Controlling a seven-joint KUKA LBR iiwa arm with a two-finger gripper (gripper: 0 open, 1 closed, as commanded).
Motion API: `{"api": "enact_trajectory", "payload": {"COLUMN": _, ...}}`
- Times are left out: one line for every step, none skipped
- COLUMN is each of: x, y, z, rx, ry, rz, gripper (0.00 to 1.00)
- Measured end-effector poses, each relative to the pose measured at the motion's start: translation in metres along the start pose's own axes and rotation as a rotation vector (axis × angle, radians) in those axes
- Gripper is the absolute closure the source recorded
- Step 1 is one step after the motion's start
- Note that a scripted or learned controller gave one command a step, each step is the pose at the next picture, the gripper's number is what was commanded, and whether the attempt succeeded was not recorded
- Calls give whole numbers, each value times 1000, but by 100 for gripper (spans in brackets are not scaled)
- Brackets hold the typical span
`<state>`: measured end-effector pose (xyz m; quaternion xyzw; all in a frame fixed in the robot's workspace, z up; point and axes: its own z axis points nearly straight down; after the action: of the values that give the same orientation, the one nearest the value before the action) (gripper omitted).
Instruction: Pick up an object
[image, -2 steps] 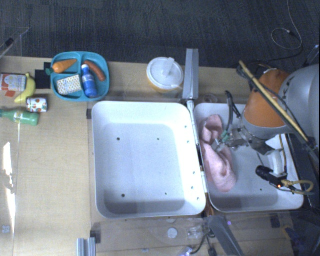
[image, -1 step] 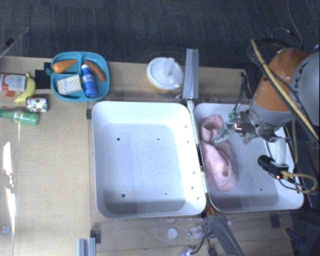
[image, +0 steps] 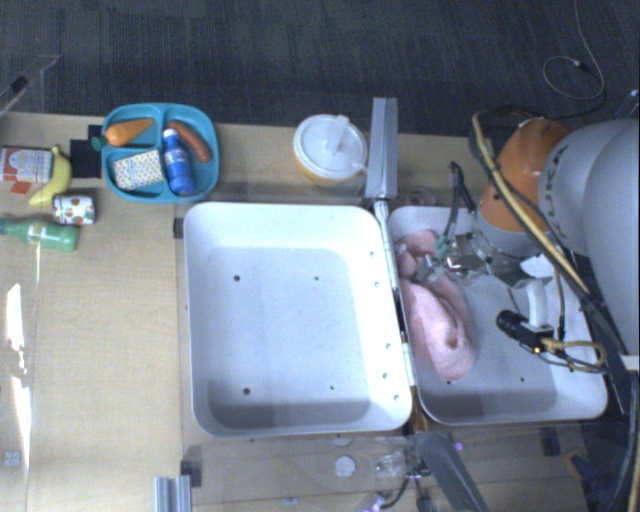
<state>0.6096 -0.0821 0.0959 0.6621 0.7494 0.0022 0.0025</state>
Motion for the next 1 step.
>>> {"api": "enact_trajectory", "payload": {"x": 1, "y": 1, "z": -10, "rx": -2, "ry": 1, "rz": -1, "gripper": 100}}
